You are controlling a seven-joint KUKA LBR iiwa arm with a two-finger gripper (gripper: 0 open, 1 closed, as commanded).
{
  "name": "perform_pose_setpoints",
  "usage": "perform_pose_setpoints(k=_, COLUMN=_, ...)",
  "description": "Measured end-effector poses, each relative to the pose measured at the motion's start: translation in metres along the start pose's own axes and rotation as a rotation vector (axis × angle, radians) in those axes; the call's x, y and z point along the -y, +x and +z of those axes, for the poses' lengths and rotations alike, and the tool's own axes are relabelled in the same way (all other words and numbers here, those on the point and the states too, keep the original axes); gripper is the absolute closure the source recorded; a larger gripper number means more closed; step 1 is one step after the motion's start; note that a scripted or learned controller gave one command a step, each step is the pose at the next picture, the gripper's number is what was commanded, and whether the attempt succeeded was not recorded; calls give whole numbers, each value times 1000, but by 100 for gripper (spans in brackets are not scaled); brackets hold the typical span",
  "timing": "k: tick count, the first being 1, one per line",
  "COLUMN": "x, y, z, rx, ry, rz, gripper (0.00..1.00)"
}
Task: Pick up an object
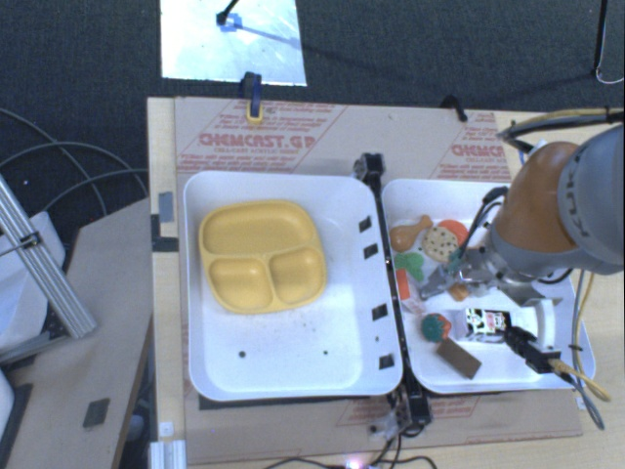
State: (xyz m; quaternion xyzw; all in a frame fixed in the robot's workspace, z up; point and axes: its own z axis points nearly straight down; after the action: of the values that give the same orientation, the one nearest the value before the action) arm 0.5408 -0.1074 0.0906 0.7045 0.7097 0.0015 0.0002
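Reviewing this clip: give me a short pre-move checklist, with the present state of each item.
1. Gripper down in the right bin: ok.
2. Objects within reach, such as the toy drumstick and cookie: ok.
3. An object held by the gripper: cannot tell.
4. Green piece and brown block lying apart from the gripper: ok.
5. Yellow divided tray alone in the left bin, away from the arm: ok.

You're looking at two bins side by side: left bin [225,360] is holding a tray [262,255]; right bin [488,191] is holding toys [430,237] at its left, a block [459,358] near front, gripper [444,279] hanging above them.
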Motion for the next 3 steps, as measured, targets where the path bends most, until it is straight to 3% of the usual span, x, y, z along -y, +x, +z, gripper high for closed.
perform_pose_setpoints(k=1, x=-39, y=-62, z=-101, rx=9, ry=-11, rz=8, gripper=0)
perform_pose_setpoints(k=2, x=-50, y=-73, z=6, rx=-1, ry=-4, rz=8, gripper=0)
perform_pose_setpoints(k=3, x=-92, y=-65, z=-20, rx=3, ry=-6, rz=1, gripper=0)
